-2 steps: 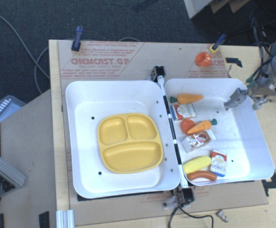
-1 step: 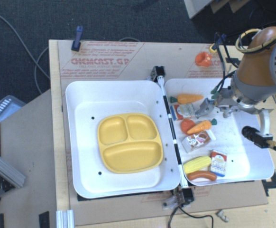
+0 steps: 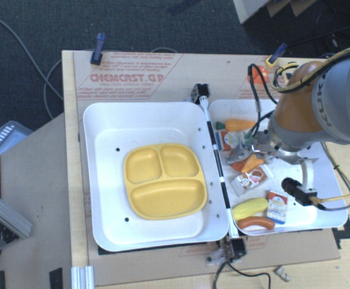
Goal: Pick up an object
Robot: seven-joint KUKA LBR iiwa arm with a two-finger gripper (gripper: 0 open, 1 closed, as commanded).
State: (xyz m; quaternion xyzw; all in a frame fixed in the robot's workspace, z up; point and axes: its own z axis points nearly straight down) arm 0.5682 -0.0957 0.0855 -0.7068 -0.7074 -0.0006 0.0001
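Note:
My gripper (image 3: 248, 147) is low in the right bin (image 3: 331, 218), near that bin's left wall, with the grey arm and its orange band behind it to the right. Just below the gripper lies an orange toy piece (image 3: 251, 163), touching or nearly touching it. A small red-and-white packet (image 3: 252, 177) sits below that. An orange carrot-like piece (image 3: 239, 124) lies at the bin's back. Toward the front are a yellow corn-like piece (image 3: 249, 208), a red sausage (image 3: 257, 223) and a small red-and-white box (image 3: 277, 206).
The left bin (image 3: 103, 161) holds a yellow divided plate (image 3: 164, 180). A raised divider (image 3: 216, 161) separates the two bins. Blue clips sit at the bench's back edge (image 3: 97, 48).

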